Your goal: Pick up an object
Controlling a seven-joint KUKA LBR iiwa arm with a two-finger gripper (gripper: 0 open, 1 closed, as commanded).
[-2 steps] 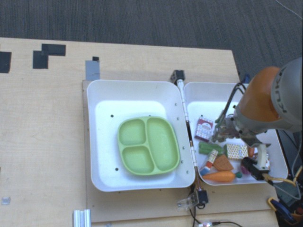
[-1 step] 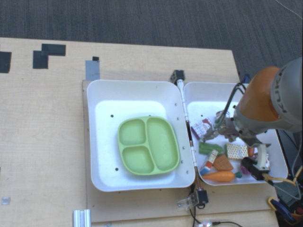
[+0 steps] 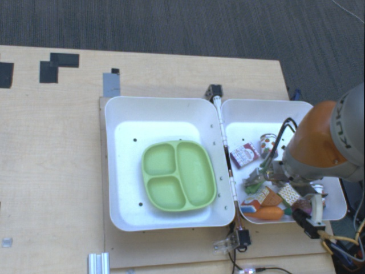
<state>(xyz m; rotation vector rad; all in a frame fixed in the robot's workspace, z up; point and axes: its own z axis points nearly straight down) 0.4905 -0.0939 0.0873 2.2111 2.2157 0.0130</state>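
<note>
A light wooden bench (image 3: 51, 153) sits on a dark grey carpet (image 3: 171, 16) that looks rough and stripy. A few dark squares (image 3: 57, 67) are stuck flat on the wood at the far left.

Two shallow white bins stand side by side on the bench, and their edges touch in the middle. They look smooth and shiny, with round corners. The left bin (image 3: 120, 153) holds a light green plate (image 3: 179, 176). The plate is smooth plastic with soft round corners. It has three parts: two small ones on the left and one long one on the right.

The right bin (image 3: 251, 116) holds a heap of small things close together near its front. There is a dark red packet (image 3: 244, 154), a small round thing with red and white on it (image 3: 267, 143), an orange carrot shape (image 3: 266, 213) at the front edge, and a little checked piece (image 3: 288, 195).

The grey arm with its shiny orange band (image 3: 316, 138) reaches in from the right, over the right bin. The gripper (image 3: 263, 174) is low over the heap, just beside the packet. It is too small and dark to tell how the hand is set.
</note>
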